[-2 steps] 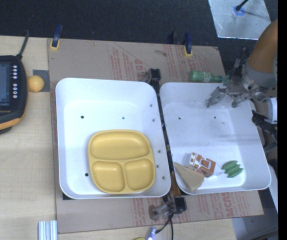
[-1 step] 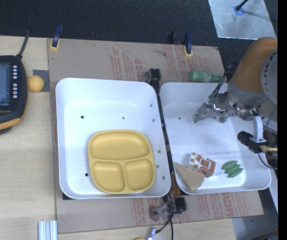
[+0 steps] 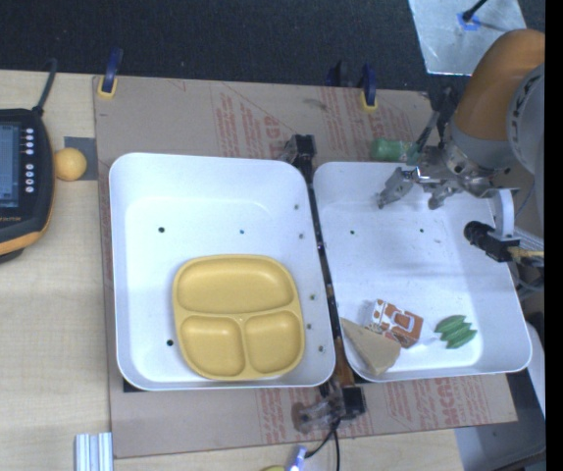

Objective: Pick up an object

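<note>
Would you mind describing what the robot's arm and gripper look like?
The arm is a rounded grey body with an orange band above the wrist. Its gripper is bare grey metal with two thin fingers. A black fitting sticks out below the wrist.

Single fixed camera above bench (image 3: 36,322), looking down at slant. Both white bins (image 3: 134,263) centred in frame, moderately near. Arm (image 3: 502,86) entering at upper right. Dark floor along top.
</note>
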Controlling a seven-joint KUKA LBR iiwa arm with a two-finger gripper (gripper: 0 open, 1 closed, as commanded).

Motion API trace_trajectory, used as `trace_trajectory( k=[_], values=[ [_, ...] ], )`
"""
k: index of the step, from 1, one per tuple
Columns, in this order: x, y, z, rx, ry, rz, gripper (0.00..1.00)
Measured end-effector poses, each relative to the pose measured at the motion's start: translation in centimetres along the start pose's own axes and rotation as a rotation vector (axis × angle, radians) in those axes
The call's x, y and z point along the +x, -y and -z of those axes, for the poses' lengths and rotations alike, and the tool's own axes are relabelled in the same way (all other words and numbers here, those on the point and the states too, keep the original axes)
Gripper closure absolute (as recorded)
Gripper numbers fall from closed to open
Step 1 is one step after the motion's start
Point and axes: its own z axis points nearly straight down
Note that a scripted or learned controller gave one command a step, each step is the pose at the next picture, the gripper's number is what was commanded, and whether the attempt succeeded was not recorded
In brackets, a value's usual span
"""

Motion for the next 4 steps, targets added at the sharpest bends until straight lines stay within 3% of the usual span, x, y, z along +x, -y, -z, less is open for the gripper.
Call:
trace_trajectory(
  k=[1,2,3,4],
  values=[
    [0.0,0.0,1.0,0.002,0.0,0.002,1.0],
    [9.1,0.0,6.8,0.0,-0.001,0.002,1.0],
    [17.0,0.0,6.7,0.003,0.001,0.004,1.0],
    [11.3,4.5,13.1,0.001,0.001,-0.001,1.0]
  ],
)
